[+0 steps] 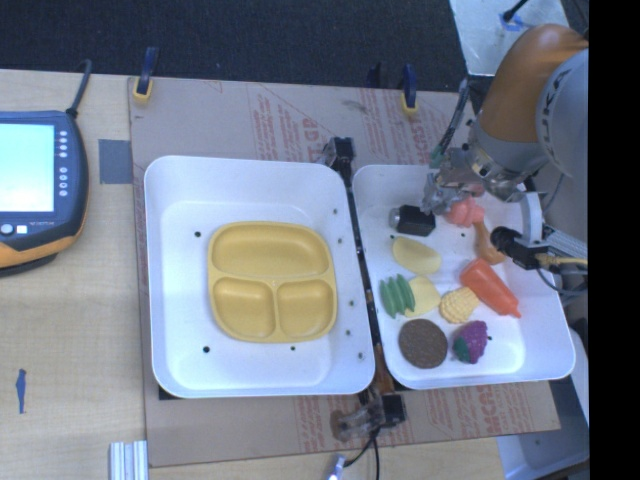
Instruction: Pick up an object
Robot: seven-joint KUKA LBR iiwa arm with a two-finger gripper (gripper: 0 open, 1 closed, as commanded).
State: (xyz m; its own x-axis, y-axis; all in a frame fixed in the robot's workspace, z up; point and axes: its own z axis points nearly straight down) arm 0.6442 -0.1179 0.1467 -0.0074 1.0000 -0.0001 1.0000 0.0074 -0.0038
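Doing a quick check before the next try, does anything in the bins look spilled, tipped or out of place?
Nothing stands out. The yellow tray sits flat in the left bin, and the toy foods lie loosely inside the right bin, none over a rim.

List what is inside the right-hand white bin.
The right bin holds toy food: an orange carrot, green pod, pale yellow piece, corn, brown patty, purple grapes. The gripper covers part of a pink piece.

Glossy yellow plastic tray [271, 279] in a smooth white plastic bin [170, 268] on matt cardboard [240, 118].
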